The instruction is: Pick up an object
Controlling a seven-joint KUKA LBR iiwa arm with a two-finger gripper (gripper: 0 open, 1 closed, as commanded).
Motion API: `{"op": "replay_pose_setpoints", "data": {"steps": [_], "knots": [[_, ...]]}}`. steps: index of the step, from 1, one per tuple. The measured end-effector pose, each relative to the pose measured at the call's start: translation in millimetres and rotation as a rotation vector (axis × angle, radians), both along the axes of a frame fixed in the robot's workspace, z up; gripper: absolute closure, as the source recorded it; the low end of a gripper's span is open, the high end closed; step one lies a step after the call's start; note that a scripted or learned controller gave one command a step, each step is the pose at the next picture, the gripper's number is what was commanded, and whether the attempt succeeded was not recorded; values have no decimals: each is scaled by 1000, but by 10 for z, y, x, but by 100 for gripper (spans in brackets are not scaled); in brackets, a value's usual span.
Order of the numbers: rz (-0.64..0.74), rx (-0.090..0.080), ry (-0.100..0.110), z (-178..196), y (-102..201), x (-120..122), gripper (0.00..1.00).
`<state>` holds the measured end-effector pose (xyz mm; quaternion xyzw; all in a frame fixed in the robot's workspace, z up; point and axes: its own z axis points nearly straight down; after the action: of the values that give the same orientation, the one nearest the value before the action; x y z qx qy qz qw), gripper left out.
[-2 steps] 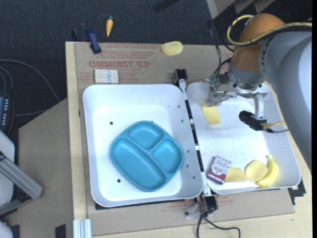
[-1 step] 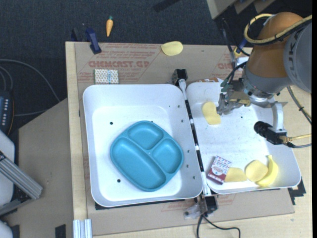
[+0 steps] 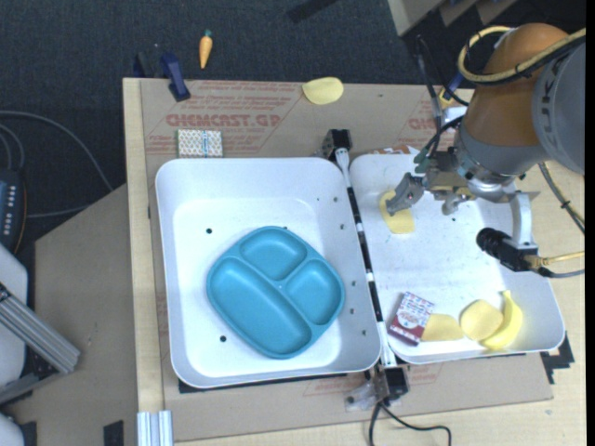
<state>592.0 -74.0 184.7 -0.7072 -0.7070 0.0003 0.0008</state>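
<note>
My gripper (image 3: 429, 196) hangs over the upper left part of the right bin (image 3: 521, 277), its two grey fingers (image 3: 405, 193) spread open with nothing between them. A pale yellow piece (image 3: 400, 220) lies on the bin floor just below the left finger, partly covered by it. At the bin's front lie a small red and white box (image 3: 410, 317), a yellow slice (image 3: 479, 319) and a banana (image 3: 508, 321). A blue divided plate (image 3: 274, 291) rests in the left bin (image 3: 186, 203).
On the bench behind the bins lie a yellow lump (image 3: 323, 90), a patterned packet (image 3: 200, 142) and a blue item (image 3: 174, 77). A toy carrot (image 3: 205, 49) lies on the floor. A black part with a yellow cable (image 3: 502, 247) hangs from the arm over the right bin.
</note>
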Motion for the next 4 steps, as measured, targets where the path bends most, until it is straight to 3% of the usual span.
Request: {"op": "replay_pose_setpoints", "data": {"steps": [1,2,3,4], "knots": [[-2,-1,0,-1010,-418,336,0],[1,-1,-4,-996,-428,693,0],[-1,-3,0,-996,-1246,445,0],[4,0,-8,-74,-478,460,0]]}}
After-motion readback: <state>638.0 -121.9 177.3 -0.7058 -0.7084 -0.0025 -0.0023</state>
